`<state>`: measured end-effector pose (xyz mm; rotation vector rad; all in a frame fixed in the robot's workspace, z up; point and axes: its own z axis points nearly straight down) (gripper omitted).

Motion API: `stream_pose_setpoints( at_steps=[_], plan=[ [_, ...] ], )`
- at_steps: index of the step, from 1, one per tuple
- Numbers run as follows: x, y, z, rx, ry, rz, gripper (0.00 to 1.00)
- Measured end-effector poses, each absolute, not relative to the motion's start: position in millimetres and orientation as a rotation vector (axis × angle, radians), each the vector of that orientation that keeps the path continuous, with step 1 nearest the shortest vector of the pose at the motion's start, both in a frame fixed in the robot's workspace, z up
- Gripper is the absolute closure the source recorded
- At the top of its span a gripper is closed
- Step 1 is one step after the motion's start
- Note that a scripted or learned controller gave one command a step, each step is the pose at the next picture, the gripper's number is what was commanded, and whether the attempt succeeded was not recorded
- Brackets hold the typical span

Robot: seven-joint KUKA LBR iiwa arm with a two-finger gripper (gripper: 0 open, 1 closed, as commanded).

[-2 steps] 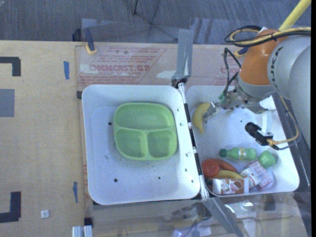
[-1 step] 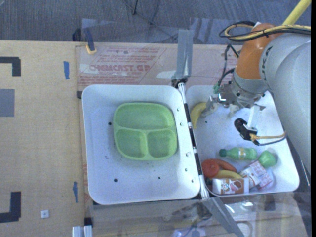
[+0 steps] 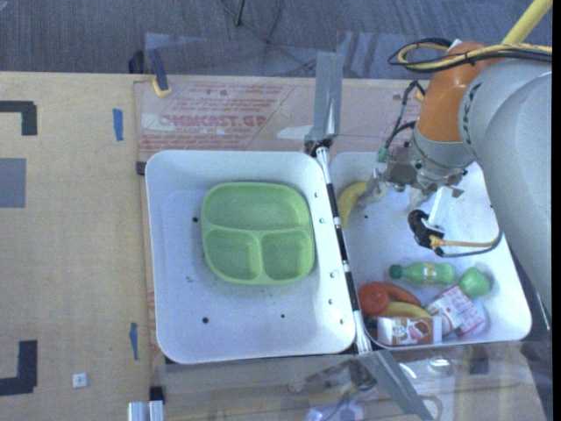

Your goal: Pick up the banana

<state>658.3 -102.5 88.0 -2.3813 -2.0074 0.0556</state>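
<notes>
The grey arm with its orange band point(image 3: 443, 103) reaches in from the right and bends low over the far end of the right-hand shallow white bin point(image 3: 504, 274), most likely because that is where the target lies. The left-hand shallow white bin point(image 3: 175, 314) carries only a light green plastic plate with three compartments point(image 3: 257, 232), set near its middle. The curved yellow banana point(image 3: 350, 202) rests on the floor of the right bin, hard against the wall it shares with the left bin, and the pincer point(image 3: 383, 182) sits just beside the banana's upper end, low enough to suggest a grasp is being attempted. The wrist body covers the fingertips, so I cannot tell whether the pincer is open or closed, or whether it touches the fruit. At the near end of that bin a small green bottle point(image 3: 427, 273), a red rounded item point(image 3: 375, 296) and a printed carton point(image 3: 458, 311) crowd together, overlapping so their outlines blur
</notes>
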Motion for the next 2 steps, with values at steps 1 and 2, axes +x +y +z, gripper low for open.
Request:
stream_pose_setpoints(
  at_steps=[1, 2],
  plan=[
    [658.2, -102.3, 88.0, -2.409, -1.972, 0.058, 0.0],
    [661.0, -106.0, 87.5, -2.233, -2.196, 0.046, 0.0]
  ],
)
